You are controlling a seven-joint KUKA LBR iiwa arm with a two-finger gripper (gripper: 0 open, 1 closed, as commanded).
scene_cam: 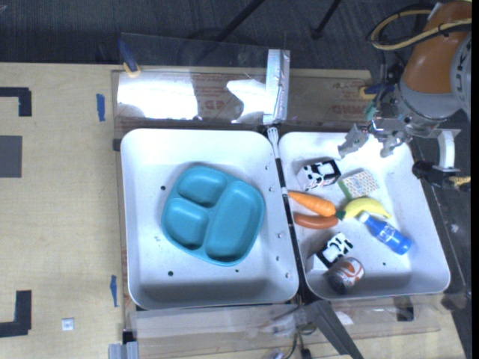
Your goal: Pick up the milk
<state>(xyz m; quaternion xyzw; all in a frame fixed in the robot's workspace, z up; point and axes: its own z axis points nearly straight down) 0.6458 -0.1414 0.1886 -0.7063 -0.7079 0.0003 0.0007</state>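
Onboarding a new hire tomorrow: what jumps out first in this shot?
The blue divided plate dominates the left bin. The right bin is crowded: a carrot, a banana, a blue bottle and two cow-patterned cartons. The open gripper hovers at that bin's far edge.

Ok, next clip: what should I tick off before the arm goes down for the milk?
1. Gripper open, nothing between its fingers: ok.
2. Cow-print carton uncovered in right bin: ok.
3. Gripper over that carton: not ok, it hangs nearer the bin's far edge.
4. Room around it: not ok, carrot lies close.
5. Second cow-print item by the can; which is the milk: cannot tell.
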